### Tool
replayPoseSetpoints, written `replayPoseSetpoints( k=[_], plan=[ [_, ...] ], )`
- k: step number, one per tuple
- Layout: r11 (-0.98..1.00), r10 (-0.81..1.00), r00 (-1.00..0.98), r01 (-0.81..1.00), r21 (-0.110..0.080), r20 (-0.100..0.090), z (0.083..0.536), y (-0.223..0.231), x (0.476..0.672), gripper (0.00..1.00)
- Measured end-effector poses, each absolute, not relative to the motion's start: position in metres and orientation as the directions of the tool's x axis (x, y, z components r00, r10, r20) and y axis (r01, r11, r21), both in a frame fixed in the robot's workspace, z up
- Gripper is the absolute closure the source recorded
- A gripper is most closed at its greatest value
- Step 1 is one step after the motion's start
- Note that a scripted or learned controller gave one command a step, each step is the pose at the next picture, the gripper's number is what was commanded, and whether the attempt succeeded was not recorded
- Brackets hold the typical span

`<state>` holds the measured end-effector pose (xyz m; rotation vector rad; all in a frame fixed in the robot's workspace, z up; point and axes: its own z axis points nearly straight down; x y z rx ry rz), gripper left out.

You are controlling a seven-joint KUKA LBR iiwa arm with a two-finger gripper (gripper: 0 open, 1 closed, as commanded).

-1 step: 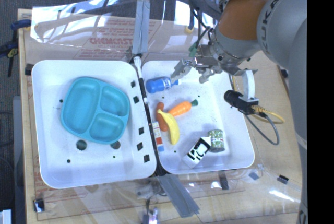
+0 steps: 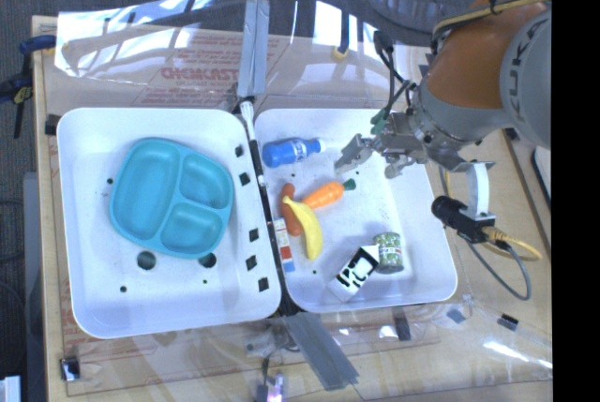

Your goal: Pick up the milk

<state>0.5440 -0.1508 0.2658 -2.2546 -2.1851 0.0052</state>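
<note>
**End effector spread above the right bin, milk carton lying near the front wall**

The grey arm (image 2: 497,63), with its orange band, reaches in from the right and holds the end effector (image 2: 372,160) over the back half of the right bin (image 2: 427,283). Its two fingers stand apart with nothing between them: one finger (image 2: 353,151) points toward the bin's middle, the other sits nearer the right wall.

The milk (image 2: 357,271), a small black-and-white carton, lies tilted on the floor of the right bin close to the front wall, well apart from the end effector. Just beside it on the right stands a small jar (image 2: 389,252) with a speckled green label, touching or nearly touching the carton.

Further left in the same bin, a blue bottle (image 2: 290,151) lies on its side near the divider. Below it a carrot (image 2: 323,196) lies at a slant, and a banana (image 2: 307,230) lies beside a smaller orange piece next to the divider.

In the left bin (image 2: 84,297) rests a turquoise divided plate (image 2: 172,197), three compartments facing up.

Both bins sit on the tabletop (image 2: 122,63), which is covered with clear plastic sheeting.
</note>
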Motion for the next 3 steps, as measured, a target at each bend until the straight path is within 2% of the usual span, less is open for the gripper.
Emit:
replayPoseSetpoints(
  k=[1,2,3],
  plan=[
    [-0.007,1.000,0.007,1.000,-0.004,0.000,0.148,-0.207,0.490,0.00],
    [-0.075,0.997,0.075,0.997,0.001,0.000,0.093,-0.204,0.478,0.00],
    [0.056,0.998,-0.056,0.998,-0.002,0.002,0.092,-0.194,0.477,0.00]
  ],
)
